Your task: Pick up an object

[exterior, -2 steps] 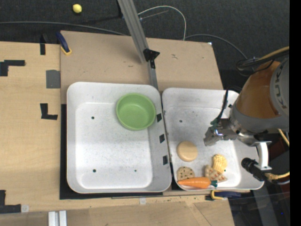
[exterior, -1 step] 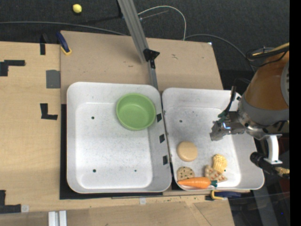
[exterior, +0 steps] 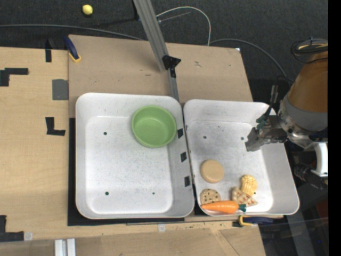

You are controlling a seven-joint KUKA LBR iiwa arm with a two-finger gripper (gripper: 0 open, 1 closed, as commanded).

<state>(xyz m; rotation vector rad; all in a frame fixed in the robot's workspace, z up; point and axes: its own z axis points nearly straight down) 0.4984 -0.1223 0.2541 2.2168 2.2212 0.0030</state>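
Observation:
In the right bin (exterior: 229,116) lie a round tan disc (exterior: 212,170), a brown cookie (exterior: 210,196), a yellow corn piece (exterior: 248,184) and an orange carrot (exterior: 222,207), all grouped near its front. My gripper (exterior: 257,137) hangs over the right side of this bin, above and to the right of the tan disc, with nothing seen between its fingers. A green bowl (exterior: 154,126) sits at the back right of the left bin (exterior: 96,159).
A slanted metal pole (exterior: 152,25) rises behind the bins, ending at a black clamp (exterior: 170,63). Cables run across the dark floor at the back. A small yellow ball (exterior: 87,9) lies far off at the top left.

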